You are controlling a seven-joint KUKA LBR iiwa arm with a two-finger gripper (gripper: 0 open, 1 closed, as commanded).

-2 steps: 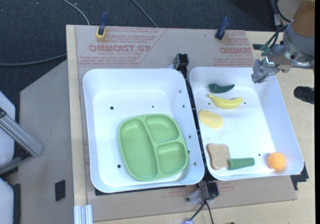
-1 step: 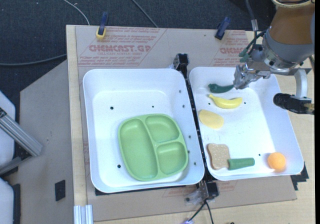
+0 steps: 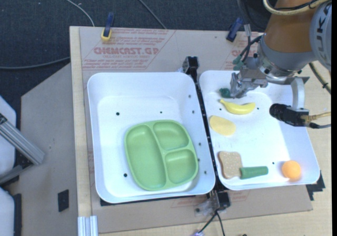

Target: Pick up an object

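Observation:
My gripper (image 3: pixel 239 88) hangs over the far left part of the right bin (image 3: pixel 300 143), coming in from the upper right. Just to its left lies a small dark green object (image 3: pixel 225 92), partly hidden by the gripper. A yellow banana (image 3: pixel 238 107) lies right below the gripper. Further toward the front lie a pale yellow flat piece (image 3: pixel 222 125), a slice of bread (image 3: pixel 230 163), a green cylinder (image 3: pixel 254 171) and an orange (image 3: pixel 291 169). I see nothing held.
The left bin (image 3: pixel 105 103) holds a green divided plate (image 3: pixel 160 153). A black clamp (image 3: pixel 190 65) sits at the far end of the wall between the bins. A black part on the arm (image 3: pixel 287 114) hangs over the right bin's right side.

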